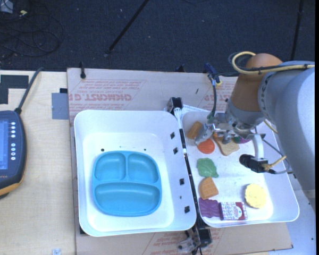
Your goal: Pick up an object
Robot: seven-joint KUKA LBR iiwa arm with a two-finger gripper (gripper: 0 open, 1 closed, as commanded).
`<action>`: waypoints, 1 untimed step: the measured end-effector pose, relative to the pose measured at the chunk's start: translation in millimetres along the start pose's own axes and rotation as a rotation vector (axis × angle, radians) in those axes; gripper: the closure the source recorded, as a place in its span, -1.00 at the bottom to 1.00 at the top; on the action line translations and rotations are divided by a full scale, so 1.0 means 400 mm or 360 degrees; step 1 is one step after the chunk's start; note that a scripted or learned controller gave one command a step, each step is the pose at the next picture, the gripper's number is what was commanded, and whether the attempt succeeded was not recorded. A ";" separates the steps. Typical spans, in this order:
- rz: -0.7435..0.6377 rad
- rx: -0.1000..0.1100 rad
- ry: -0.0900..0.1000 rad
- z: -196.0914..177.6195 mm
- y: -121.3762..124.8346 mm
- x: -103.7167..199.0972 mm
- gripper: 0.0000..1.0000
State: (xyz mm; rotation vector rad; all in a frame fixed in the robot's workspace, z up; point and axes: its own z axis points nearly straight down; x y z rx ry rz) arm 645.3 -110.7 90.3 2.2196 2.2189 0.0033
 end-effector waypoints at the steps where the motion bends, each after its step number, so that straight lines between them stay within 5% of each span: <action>1: -0.0003 -0.0001 -0.0004 0.000 0.000 0.060 -1.00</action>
